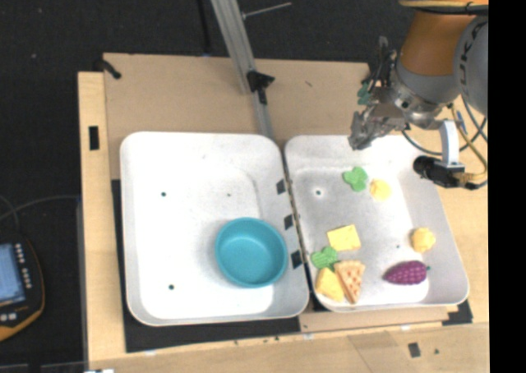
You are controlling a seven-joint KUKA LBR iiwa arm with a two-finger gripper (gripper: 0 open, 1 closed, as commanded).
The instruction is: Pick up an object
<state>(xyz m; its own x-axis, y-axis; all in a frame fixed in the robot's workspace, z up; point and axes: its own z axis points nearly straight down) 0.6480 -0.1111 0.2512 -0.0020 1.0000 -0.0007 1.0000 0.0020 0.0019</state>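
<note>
On my desk (pixel 189 92), the left bin (pixel 164 166) carries a blue bowl (pixel 249 251) near its lower right corner; it is wide and round-walled, a poor fit for my reach from the right, so I leave it alone. The right bin (pixel 329 168) offers smaller toys: a yellow block (pixel 344 237) mid-bin, a green piece (pixel 324 257) and a pizza-like wedge (pixel 346 280) crowded together at the lower left, a purple grape bunch (pixel 405 273) and a small yellow lump (pixel 422 239) toward the right wall.

The nearest candidates are a small green piece (pixel 355 178) and a pale yellow piece (pixel 379 190) just beside it, in the upper part of the bin. My pincer (pixel 362 136) hangs over the bin's upper rim, a little above that green piece and touching nothing; I cannot tell from this slant whether it is spread or pressed together.

To do this well, I would choose the green piece, centre over it, and come straight down so the neighbouring yellow one is not nudged. Being flat and small, it probably needs a descent nearly to the bin floor.
</note>
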